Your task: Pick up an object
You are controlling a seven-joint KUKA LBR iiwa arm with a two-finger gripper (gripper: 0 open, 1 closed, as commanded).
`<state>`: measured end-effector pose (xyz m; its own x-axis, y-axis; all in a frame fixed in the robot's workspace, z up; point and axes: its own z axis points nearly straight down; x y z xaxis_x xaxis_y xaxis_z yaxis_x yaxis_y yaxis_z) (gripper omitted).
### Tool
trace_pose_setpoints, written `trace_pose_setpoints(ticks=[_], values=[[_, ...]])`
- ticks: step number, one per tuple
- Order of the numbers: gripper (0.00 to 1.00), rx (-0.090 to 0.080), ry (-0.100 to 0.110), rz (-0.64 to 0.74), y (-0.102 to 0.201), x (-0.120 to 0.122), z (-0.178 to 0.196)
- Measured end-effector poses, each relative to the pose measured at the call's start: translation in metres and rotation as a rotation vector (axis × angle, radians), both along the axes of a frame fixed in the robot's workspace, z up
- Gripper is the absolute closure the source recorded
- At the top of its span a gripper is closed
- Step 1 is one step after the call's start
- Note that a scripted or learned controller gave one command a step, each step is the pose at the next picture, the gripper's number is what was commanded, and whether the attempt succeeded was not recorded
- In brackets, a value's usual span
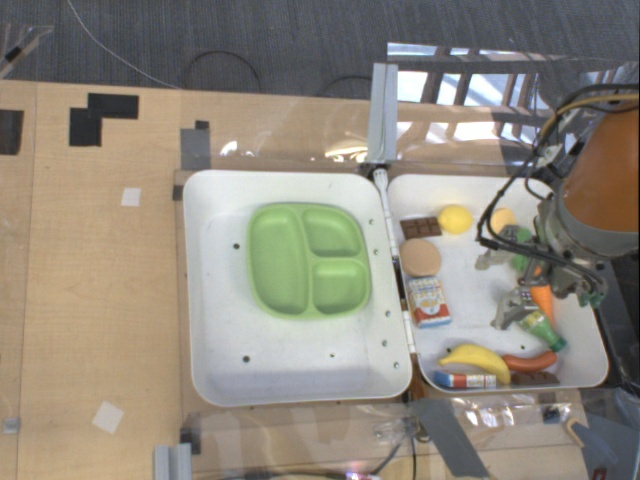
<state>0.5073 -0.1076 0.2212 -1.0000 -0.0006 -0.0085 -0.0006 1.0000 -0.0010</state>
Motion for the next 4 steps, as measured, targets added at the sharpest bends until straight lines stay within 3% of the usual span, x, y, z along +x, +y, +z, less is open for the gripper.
trace_pose_setpoints(ticks=[1,2,3,4], values=[[0.00,0.001,0.007,0.033,-0.073,0.070,-0.078],[0.00,-0.002,-0.007,-0.005,-0.098,0.073,-0.132],[0.00,-0.003,-0.005,0.187,-0.097,0.071,-0.132],[0.00,-0.004,-0.006,0.188,-0.097,0.047,-0.132]])
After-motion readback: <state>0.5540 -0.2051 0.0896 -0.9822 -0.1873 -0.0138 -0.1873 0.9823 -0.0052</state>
